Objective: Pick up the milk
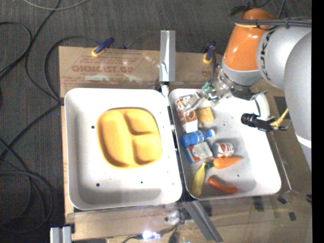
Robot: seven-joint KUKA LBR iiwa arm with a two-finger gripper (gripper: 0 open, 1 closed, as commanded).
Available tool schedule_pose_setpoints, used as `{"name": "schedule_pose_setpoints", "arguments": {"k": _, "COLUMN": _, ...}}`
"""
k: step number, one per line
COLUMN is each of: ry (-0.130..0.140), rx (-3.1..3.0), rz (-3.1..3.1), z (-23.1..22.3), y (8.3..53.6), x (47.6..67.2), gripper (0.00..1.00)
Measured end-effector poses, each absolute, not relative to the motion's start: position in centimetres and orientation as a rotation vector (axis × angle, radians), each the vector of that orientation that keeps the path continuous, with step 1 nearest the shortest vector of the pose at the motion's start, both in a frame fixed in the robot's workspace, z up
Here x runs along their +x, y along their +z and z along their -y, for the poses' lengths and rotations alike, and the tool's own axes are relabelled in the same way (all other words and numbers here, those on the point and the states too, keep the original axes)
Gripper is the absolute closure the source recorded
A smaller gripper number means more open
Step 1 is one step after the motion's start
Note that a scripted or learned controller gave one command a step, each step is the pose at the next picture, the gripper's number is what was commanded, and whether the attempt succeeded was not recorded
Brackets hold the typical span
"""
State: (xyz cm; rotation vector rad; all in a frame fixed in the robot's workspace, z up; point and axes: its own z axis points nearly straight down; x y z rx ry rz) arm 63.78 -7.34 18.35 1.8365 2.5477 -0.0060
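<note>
The milk (186, 113) is a brown-and-white carton lying at the far left corner of the right bin (263, 151), against the wall between the two bins. My gripper (202, 98) hangs low over the bin's far edge, just right of and above the carton's top end, close to it or touching it. The grey wrist and orange band rise behind it to the upper right. The carton lies on the bin floor.
A tan round item (205, 116) sits right beside the carton. Nearer the front lie a blue bottle (197, 136), a small box (201, 151), a can (224, 149), a carrot (227, 162), a banana (198, 179) and a red sausage (221, 186). The left bin (81, 186) holds a yellow tray (130, 136).
</note>
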Motion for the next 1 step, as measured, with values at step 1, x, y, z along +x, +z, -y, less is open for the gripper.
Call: {"name": "schedule_pose_setpoints", "arguments": {"k": 1, "ry": 0.004, "rx": 1.869, "rz": -2.521, "z": 9.8, "y": 9.52, "x": 62.48, "gripper": 0.0}}
